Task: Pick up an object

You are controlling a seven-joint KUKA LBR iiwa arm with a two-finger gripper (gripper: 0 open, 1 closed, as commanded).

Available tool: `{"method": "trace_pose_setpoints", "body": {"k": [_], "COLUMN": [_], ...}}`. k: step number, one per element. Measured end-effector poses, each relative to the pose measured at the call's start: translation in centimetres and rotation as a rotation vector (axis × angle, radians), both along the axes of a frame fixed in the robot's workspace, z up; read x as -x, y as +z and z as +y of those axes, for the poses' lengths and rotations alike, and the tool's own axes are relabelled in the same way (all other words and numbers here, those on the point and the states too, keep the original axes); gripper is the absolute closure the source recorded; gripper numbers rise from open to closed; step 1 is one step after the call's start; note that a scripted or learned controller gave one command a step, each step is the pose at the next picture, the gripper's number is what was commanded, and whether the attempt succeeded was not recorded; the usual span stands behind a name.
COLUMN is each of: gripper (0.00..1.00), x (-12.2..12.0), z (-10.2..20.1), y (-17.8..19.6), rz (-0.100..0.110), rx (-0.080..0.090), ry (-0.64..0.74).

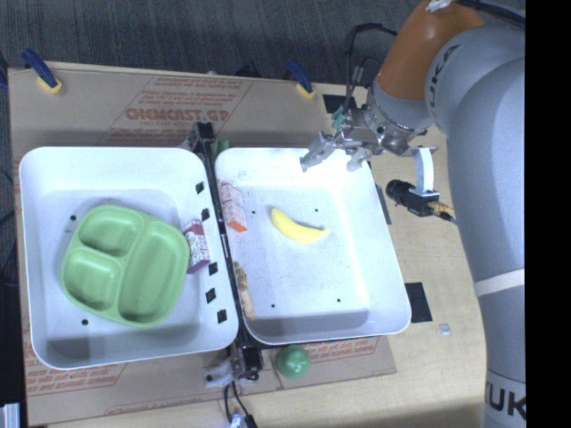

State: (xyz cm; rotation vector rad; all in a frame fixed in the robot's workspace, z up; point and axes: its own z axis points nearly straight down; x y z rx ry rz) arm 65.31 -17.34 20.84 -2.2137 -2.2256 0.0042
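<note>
Camera view: end effector fingertips blurred, above right bin.

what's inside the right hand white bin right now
The right bin holds a yellow banana near its middle and wrappers along its left wall, one with an orange patch. The claw hangs over its far rim, covering that edge.

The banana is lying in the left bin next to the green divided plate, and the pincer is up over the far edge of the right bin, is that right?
Not quite: the camera view shows the banana in the right bin. The green divided plate sits in the left bin, and the pincer is over the right bin's far edge.
</note>
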Motion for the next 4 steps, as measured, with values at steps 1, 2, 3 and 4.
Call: {"method": "trace_pose_setpoints", "body": {"k": [1, 2, 3, 4], "gripper": [0.00, 0.00, 0.00, 0.00], "x": [-0.3, 17.5, 17.6, 14.5], "z": [-3.8, -3.8, -1.8, 3.4], "y": [-11.8, -10.7, -11.7, -11.7], "rz": [0.001, 0.001, -0.001, -0.002], "rx": [0.000, -0.001, -0.001, 0.000], "ry": [0.000, 0.000, 0.002, 0.003]}}
